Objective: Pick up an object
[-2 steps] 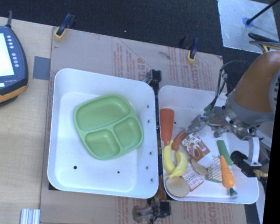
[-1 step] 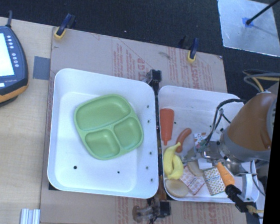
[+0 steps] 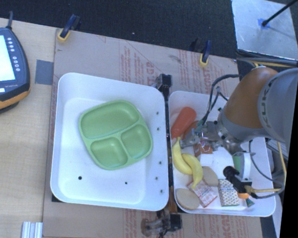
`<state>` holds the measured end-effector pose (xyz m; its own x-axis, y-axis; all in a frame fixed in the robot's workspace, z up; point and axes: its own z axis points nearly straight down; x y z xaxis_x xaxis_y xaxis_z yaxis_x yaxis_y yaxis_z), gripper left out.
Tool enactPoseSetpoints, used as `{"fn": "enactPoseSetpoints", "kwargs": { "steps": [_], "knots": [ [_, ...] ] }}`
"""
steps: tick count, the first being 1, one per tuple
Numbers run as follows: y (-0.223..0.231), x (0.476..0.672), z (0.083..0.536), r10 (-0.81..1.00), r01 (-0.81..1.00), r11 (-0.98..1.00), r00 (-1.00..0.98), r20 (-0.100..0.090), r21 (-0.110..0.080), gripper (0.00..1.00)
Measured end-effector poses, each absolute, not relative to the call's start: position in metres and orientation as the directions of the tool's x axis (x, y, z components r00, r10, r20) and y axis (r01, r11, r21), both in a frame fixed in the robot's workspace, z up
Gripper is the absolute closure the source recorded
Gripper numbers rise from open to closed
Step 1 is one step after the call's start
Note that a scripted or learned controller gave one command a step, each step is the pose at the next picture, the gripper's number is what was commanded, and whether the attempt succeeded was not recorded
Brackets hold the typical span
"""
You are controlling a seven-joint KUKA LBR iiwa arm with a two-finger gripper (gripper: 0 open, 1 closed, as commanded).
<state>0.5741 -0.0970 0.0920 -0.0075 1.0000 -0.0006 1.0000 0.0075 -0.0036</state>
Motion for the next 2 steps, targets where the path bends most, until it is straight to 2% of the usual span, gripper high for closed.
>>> {"fn": "enactPoseSetpoints", "kwargs": {
  "steps": [1,2],
  "knots": [
    [-0.1048,0.6498,0.0909,1.0,1.0,0.005,-0.005,0.0,-0.009,0.0],
    [-0.1024,0.6533,0.0909,1.0,1.0,0.003,-0.003,-0.001,-0.016,0.0]
  ]
}}
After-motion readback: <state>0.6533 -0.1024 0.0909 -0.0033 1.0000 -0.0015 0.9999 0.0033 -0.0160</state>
